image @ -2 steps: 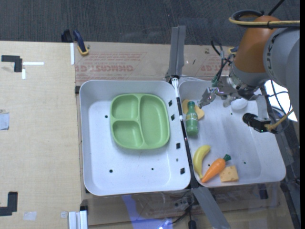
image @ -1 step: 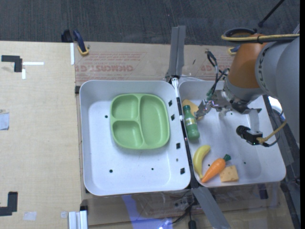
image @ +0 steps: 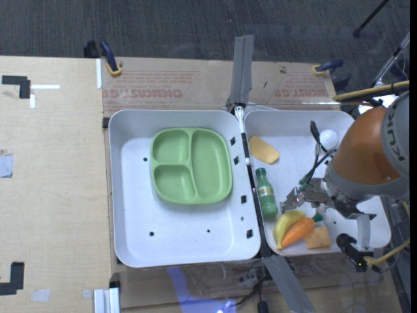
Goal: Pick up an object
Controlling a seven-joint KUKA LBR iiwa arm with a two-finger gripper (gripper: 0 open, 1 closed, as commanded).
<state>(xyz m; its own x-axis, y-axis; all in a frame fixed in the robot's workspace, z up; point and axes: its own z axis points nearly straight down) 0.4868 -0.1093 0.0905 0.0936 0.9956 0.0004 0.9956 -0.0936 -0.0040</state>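
Note:
My gripper (image: 298,199) hangs low in the right bin (image: 290,119), its metal tip just above the top end of a yellow banana (image: 285,224). An orange carrot (image: 296,232) lies against the banana, and a tan bread piece (image: 318,237) sits to its right. Left of the gripper a small green bottle (image: 265,193) lies by the bin's left wall. A flat yellow wedge (image: 263,149) rests farther back. Nothing shows as lifted. The orange wrist band (image: 361,152) hides the bin's right part.
The left bin (image: 130,227) holds a green divided plate (image: 192,165). A white spoon with a dark handle (image: 324,139) stands at the back of the right bin, close to the arm. A grey divider bar (image: 242,70) runs behind the bins.

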